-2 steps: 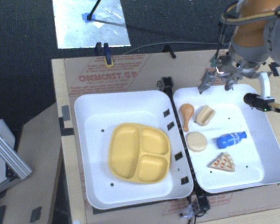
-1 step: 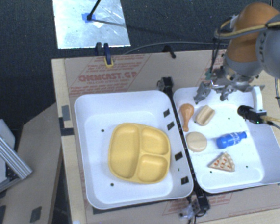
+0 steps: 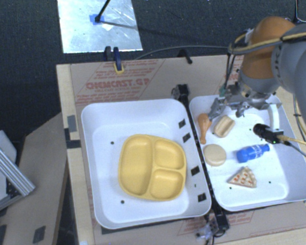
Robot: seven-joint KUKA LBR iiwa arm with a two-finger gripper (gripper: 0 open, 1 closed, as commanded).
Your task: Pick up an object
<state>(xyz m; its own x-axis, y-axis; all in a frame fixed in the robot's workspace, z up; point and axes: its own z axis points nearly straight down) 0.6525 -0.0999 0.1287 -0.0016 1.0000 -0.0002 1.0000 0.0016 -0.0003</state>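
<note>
Down on the bench, the big left shallow white bin (image 3: 136, 113) carries a yellow plastic divided tray with three compartments (image 3: 152, 167), lying flat near the bin's middle. Beside it, past the black hinge strip, sits the right shallow white bin (image 3: 295, 178), and that is where the small pieces are. The grey arm with its orange band (image 3: 267, 46) reaches in from the right and hangs over the far end of that right bin, its metal gripper (image 3: 241, 105) low above the bin floor; whether the fingers are spread or closed I cannot tell from this angle. Just in front of the gripper lies a tan bread-roll-shaped block (image 3: 223, 126), with an orange drumstick-shaped toy (image 3: 202, 127) just to its left against the bin's wall. Nearer the camera, a blue plastic toy bottle (image 3: 252, 152) lies on its side, a round beige disc (image 3: 215, 154) rests beside it, and a small pizza-slice toy (image 3: 242, 178) sits nearest of all.
</note>
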